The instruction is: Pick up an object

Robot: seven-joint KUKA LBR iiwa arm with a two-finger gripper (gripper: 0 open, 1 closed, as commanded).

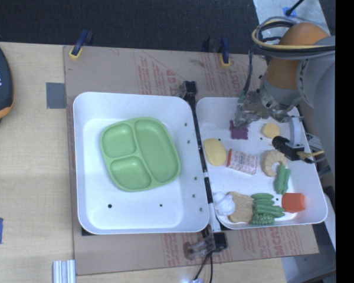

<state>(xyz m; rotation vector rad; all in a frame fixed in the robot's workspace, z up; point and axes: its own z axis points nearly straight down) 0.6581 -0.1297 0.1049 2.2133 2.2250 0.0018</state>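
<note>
- The gripper (243, 118) is seen lowered over the far part of the right bin (316, 216); whether its fingers are open or closed cannot be told.
- A small purple object (239, 132) is found directly beneath the tips, seemingly touching them, though no grip can be confirmed.
- A yellow lemon-like piece (215, 151) lies just nearer and to the left, with a red-and-white packet (242, 161) beside it.
- The green divided plate (140, 153) is left well apart in the left bin (88, 217) on the counter (29, 175).
</note>
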